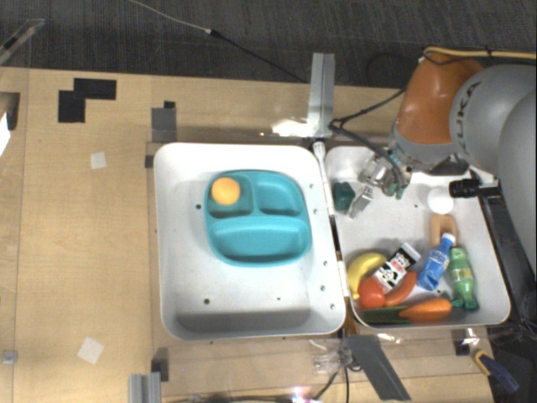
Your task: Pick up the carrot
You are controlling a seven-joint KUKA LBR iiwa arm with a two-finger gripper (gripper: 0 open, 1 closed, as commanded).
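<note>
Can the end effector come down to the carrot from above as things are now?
Probably yes. The carrot lies uncovered at the right bin's near edge, though the green bottle touches it; the end effector is apart.

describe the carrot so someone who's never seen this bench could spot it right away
Look in the right-hand white bin, at the pile of items along its near edge. The carrot lies flat at the very front of that pile, just right of a red item and below the blue bottle. It is the only long, tapered orange piece there.
</note>
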